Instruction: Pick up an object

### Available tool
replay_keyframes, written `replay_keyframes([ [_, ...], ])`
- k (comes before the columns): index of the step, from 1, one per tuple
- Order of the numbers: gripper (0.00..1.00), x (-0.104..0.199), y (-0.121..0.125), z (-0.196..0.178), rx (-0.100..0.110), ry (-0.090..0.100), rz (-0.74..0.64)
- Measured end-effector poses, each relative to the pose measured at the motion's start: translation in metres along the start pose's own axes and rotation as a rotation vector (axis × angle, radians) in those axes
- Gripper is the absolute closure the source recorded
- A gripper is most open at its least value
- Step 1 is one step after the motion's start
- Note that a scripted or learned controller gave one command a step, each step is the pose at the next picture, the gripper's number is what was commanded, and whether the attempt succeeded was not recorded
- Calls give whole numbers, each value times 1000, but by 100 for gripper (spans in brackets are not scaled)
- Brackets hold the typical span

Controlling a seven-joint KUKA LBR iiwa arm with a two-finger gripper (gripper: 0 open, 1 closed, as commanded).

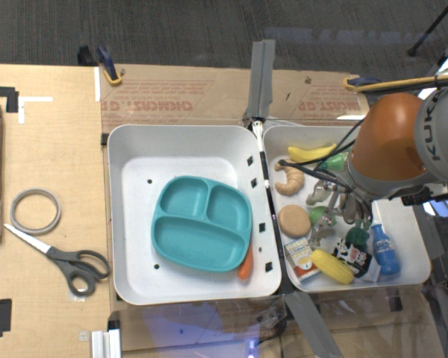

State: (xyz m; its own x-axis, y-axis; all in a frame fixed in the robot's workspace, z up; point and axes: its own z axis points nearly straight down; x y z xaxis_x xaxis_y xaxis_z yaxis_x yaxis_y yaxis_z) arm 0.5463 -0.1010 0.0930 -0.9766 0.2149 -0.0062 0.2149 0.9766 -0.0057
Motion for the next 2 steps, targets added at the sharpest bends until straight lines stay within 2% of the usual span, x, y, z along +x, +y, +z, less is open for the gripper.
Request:
replay_keyframes([
  [1,0,1,6,1,-5,4,50],
  [2,0,33,0,1,-6,6,152],
])
